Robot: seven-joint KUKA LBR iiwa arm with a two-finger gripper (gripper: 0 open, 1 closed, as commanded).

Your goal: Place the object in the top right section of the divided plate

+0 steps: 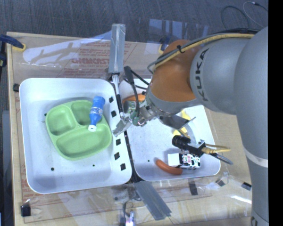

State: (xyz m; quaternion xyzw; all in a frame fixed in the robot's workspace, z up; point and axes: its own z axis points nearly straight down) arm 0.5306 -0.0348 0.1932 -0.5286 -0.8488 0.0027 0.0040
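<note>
Two white bins [33, 173] sit side by side on the bench [61, 55]. The left bin holds one green divided plate [70, 142] with three sections, and one blue bottle [95, 112] lies on it. The right bin holds one orange sausage-shaped piece [168, 166], one small toy car [190, 160] and one pair of pliers [203, 149].

Even, fairly bright light from above; the two white bins [33, 173] glow pale bluish and nearly wash out along the left bin's far edge. A clear sheet over the bench [61, 55] throws soft glare at its far edge. Shadows are faint, pooled under the arm [212, 74] in the right bin. Focus is moderate; small things look soft, and the arm nearest the camera is slightly blurred
</note>
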